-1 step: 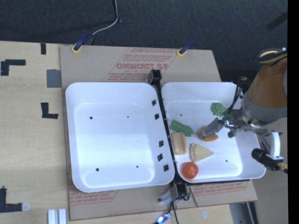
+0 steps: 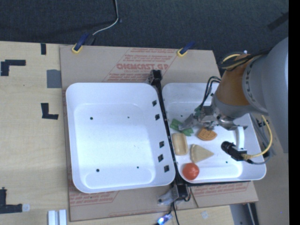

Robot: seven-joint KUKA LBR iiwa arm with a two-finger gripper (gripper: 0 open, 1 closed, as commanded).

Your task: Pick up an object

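Cardboard-topped bench, two bins | gripper [image 2: 199, 117] low in right bin [image 2: 253, 172], beside cracker [image 2: 206, 135] | grip: cannot tell | risk: crowded items, fingers nudge neighbours, miss.

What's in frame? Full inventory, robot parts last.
left bin: 1, white, on cardboard sheet
right bin: 1, white, holds all the items
green item: 1, green, right bin by the divider
round cookie: 1, orange-brown, beside end effector
tan oblong: 1, below green item
wedge: 1, pale yellow, right bin centre
ball: 1, red, front edge
clamps: 2, blue-yellow, sheet's far edge
arm: 1, grey, orange band
end effector: 1, above right bin
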